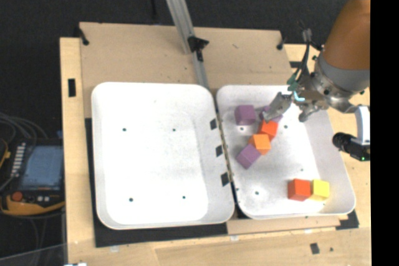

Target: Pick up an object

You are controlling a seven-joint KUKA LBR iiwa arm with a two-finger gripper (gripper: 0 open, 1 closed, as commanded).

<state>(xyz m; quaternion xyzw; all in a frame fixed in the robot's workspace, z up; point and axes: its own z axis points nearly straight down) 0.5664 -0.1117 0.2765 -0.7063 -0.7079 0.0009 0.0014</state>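
The right bin (330, 152) holds several small cubes. A purple cube (245, 114) lies near its back left. A red cube (269, 128), an orange cube (262, 142) and a second purple cube (247, 156) form a slanted row below it. Another red cube (300, 189) and a yellow cube (320, 189) sit side by side at the front right. My gripper (292, 110) hangs over the bin's back part, open, with nothing between its fingers. Its left finger (275, 109) reaches down beside the first red cube, just right of the upper purple cube.
The left bin (156, 152) lies beside the right one, with black clips (219, 149) along the shared rim. A slanted metal rail (177, 6) rises from the bench's back. A black fitting (349, 145) sits off the right bin's right edge.
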